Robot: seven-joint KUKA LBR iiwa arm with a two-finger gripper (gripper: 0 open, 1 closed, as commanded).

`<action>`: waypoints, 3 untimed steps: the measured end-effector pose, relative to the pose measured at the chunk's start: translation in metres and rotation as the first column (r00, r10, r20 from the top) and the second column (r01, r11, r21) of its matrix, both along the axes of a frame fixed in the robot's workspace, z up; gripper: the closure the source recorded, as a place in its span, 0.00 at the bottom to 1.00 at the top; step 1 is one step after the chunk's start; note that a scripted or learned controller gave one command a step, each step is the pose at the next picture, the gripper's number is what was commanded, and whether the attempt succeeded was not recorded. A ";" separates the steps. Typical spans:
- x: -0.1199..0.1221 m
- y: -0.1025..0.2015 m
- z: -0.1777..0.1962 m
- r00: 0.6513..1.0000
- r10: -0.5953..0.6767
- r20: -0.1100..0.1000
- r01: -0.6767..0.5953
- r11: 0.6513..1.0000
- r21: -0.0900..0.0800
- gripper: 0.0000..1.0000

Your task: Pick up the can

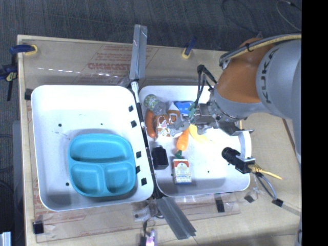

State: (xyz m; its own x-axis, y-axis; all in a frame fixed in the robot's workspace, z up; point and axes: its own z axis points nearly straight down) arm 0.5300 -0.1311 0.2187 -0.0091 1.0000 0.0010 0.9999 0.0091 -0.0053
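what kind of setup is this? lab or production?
Most likely a robotics lab bin-picking bench: two white bins set side by side on a clamped board, the right one cluttered with small household items, the KUKA arm reaching in, loose cables around.

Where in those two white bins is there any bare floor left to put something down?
Left bin: bare floor along its far side, above the blue tray. Right bin: a free patch right of the small carton. Its far-left corner is crowded around the can, under the gripper.

Glossy white plastic bins [77, 99], smooth matt blue plastic tray [101, 166], shiny metal can [153, 104], pale wooden worktop [66, 53] under clear film.
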 end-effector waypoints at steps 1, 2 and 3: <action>0.060 0.008 -0.069 0.993 -0.115 0.000 0.115 0.993 -0.002 0.00; 0.058 0.026 -0.103 1.000 0.003 0.023 -0.003 1.000 -0.006 0.00; 0.037 -0.018 -0.111 0.993 0.113 0.038 -0.113 0.994 -0.008 0.00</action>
